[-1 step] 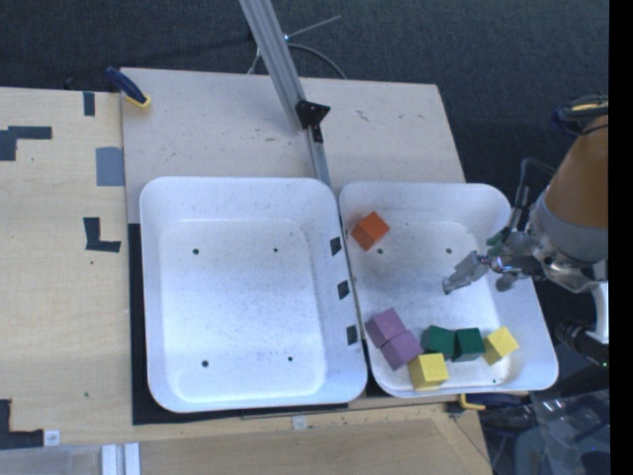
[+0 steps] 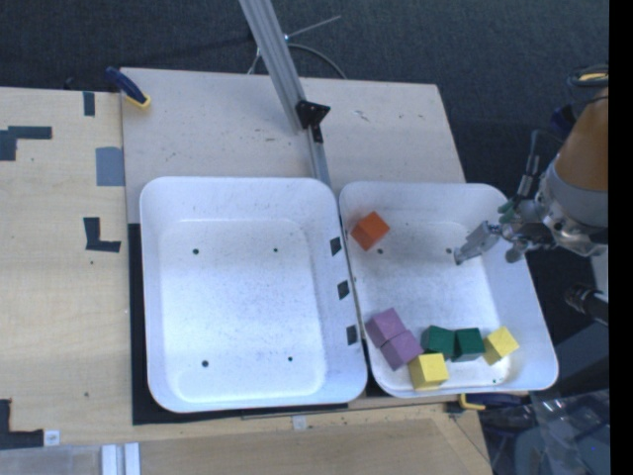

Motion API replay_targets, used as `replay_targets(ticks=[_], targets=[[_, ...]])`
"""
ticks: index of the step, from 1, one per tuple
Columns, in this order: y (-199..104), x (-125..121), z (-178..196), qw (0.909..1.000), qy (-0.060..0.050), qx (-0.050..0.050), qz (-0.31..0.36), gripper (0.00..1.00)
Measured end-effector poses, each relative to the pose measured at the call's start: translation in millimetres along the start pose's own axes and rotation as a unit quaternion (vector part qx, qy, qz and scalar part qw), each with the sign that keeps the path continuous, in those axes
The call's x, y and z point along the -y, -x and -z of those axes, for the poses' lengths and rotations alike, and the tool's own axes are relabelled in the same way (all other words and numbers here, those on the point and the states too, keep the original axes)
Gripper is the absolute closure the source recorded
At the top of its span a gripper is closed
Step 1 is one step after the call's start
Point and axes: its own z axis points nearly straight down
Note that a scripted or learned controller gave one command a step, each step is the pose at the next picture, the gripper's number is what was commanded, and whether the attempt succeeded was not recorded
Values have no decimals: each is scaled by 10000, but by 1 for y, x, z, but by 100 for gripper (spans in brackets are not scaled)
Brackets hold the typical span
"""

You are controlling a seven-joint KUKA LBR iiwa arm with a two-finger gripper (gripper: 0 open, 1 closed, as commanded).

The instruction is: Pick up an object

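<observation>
The tool (image 2: 487,242) hangs at the right, its grip state can't be told. Blocks (image 2: 435,344) are bunched at lower right, so a neighbour could easily get knocked.

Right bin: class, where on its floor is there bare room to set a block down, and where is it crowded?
Bare: the right bin's middle, between orange block and the near cluster. Crowded: near edge, with purple blocks, green blocks, yellow blocks.
</observation>
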Motion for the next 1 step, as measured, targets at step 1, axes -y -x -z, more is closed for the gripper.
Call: replay_targets(ticks=[1], targets=[[17,-28,-10,10000,-7,-5,1,0]])
